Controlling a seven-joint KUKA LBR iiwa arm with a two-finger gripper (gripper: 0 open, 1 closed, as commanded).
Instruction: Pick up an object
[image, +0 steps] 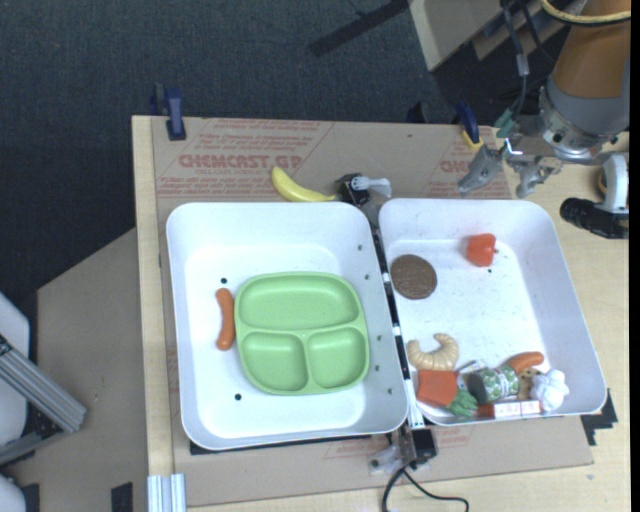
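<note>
My fingers (505, 168) hang spread and empty above the far edge of the right white bin (570, 300). Below them inside it lies a small red block (481, 249), with a round brown cookie (413, 276) near its left.

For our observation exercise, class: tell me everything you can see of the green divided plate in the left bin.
The green divided plate is a rounded rectangle, pale green, plastic by its look. It has three compartments: one long one across the far side and two smaller ones on the near side. It lies flat in the middle of the left bin. An orange sausage lies beside its left edge, apart from it.
</note>
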